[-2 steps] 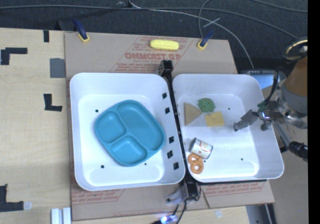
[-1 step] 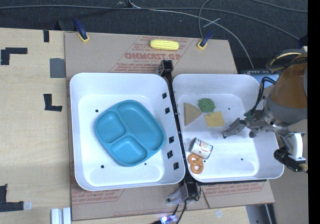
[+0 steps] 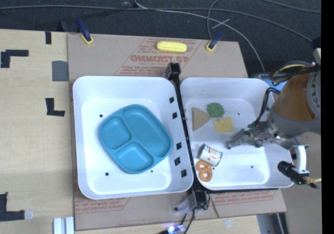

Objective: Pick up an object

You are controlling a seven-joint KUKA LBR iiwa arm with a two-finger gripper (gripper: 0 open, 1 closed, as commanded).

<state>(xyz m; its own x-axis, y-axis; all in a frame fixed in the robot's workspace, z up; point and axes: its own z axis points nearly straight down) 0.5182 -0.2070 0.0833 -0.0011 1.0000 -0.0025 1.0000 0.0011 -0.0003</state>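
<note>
On your left, the left bin (image 3: 83, 123) holds a blue divided plate (image 3: 134, 138), lying flat near its middle. Behind the bins, a yellow toy corn cob (image 3: 171, 46) rests on the cardboard-covered surface (image 3: 104, 55). In the right bin (image 3: 261, 92) you see a tan wedge (image 3: 199, 118), a green broccoli piece (image 3: 215, 108) and a yellow cheese square (image 3: 224, 124) close together, then a small can (image 3: 210, 154) on its side just beside a pretzel (image 3: 204, 171). The end effector (image 3: 235, 140) sits low to the right of the can, its fingers slightly parted and holding nothing.
</note>
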